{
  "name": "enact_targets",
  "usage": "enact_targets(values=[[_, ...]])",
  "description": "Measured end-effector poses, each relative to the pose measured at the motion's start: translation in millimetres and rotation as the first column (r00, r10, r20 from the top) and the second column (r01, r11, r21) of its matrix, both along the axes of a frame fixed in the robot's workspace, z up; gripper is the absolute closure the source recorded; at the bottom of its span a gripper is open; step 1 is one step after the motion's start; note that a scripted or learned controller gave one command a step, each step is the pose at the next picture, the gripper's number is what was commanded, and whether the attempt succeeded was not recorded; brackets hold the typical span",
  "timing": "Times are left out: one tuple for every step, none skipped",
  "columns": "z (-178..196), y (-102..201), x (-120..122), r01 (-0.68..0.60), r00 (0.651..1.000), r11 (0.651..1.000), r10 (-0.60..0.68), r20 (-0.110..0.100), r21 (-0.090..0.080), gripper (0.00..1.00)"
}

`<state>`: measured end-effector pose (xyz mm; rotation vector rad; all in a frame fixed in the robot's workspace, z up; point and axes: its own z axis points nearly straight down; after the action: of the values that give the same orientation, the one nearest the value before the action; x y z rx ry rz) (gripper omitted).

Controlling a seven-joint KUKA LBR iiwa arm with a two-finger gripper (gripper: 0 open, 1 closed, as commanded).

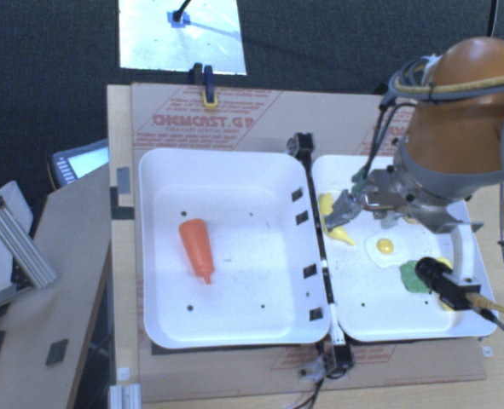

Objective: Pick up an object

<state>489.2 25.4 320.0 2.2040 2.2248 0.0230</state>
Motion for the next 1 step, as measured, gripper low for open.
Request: enact_targets(values=[[4.1, -2.3, -0.9, 0.001, 1.000, 1.000, -0.001, -0.011, -0.003, 1.00]])
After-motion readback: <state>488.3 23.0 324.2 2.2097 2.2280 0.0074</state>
